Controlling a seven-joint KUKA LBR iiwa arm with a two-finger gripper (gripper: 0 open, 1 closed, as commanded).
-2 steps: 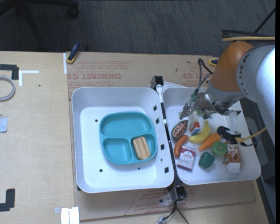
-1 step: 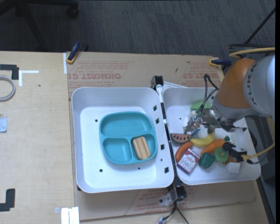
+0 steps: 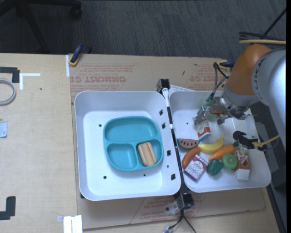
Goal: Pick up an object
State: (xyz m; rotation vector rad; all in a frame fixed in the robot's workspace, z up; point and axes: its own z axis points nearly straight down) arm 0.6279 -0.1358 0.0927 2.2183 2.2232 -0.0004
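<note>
Cardboard: mirrored red print, unreadable
Carton: red label, illegible
Gripper: finger state cannot be told

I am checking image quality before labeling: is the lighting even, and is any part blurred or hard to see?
Camera view: even, soft light; faint shadows inside the left bin; teal tray sharp; gripper small and slightly soft against the toy food in the right bin; no strong glare.

A light wooden table fills the lower picture, with a printed cardboard sheet lying flat on it toward 12 o'clock. Dark grey carpet runs beyond the far edge. A chair base stands at 11 o'clock.
</note>
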